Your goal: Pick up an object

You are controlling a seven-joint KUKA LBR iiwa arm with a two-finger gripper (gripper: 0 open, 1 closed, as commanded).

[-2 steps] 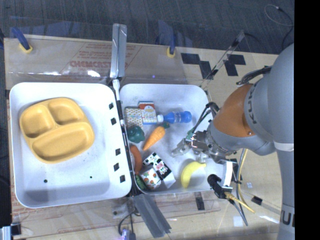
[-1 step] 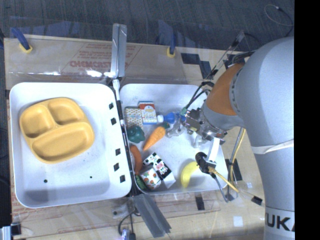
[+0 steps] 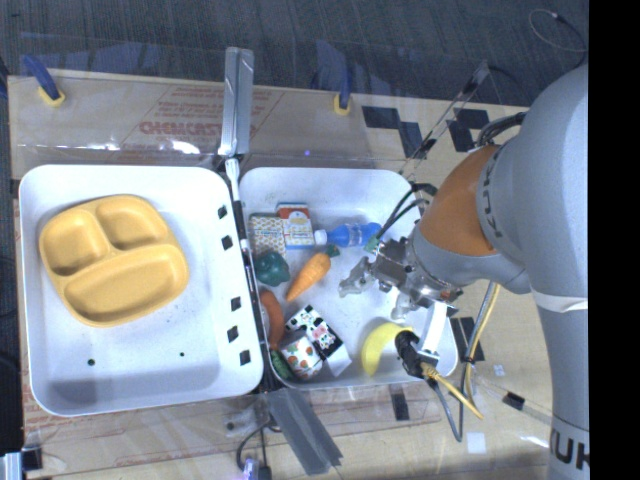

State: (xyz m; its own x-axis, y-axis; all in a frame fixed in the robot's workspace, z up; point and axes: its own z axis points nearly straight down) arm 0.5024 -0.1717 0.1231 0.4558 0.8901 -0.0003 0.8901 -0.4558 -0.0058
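1. Biggest thing first: the yellow divided tray [image 3: 112, 256] sits alone in the left bin [image 3: 40, 368]. It looks like stiff, light plastic, but it's wide and flat, so you'd only get a bite on its rim. Not your easy pick.
2. The right bin [image 3: 330, 180] holds the clutter, and the end effector [image 3: 375, 278] hangs over its right half, beside the lemon and well above the bottle. I can't tell how its jaws are set, so don't count on anything.
3. The blue bottle [image 3: 350, 235] lies on its side near the top; probably light, smooth and prone to rolling. Squeeze across the body.
4. The carrot [image 3: 309, 274] lies slanted mid-bin; grab it across the thick middle.
5. The lemon [image 3: 376, 346] is closest, low right. It's round and likely slick, so centre on it.
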